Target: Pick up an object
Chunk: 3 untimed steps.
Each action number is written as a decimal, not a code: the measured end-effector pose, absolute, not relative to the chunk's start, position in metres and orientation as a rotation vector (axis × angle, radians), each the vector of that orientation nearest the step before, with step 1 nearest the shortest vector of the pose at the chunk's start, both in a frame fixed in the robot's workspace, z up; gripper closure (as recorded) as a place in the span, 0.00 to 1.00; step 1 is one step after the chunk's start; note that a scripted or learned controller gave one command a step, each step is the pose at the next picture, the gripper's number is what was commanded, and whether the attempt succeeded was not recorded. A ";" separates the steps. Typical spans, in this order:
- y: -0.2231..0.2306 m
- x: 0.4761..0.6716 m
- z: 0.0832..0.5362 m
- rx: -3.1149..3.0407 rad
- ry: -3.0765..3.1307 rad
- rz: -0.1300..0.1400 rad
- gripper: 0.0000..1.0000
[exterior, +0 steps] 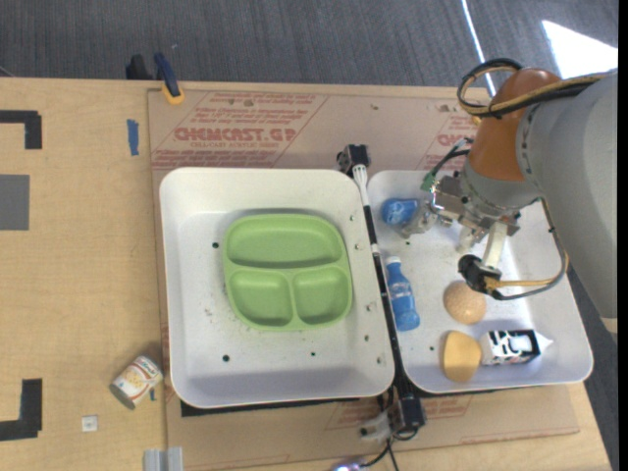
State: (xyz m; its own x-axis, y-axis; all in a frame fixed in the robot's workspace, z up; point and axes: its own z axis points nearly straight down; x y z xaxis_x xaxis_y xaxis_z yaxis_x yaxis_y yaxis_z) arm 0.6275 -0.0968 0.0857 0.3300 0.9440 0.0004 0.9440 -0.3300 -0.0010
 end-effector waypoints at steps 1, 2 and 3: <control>-0.144 0.654 0.082 -2.766 -1.317 0.096 0.00; -0.157 0.655 0.083 -2.420 -1.949 0.058 0.00; -0.139 0.653 0.082 -2.696 -1.549 0.093 0.00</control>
State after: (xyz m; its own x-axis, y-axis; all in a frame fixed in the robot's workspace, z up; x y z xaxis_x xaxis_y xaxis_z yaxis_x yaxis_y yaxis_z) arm 0.6527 -0.1388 0.0820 0.5021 0.8640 -0.0363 0.8622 -0.5034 -0.0566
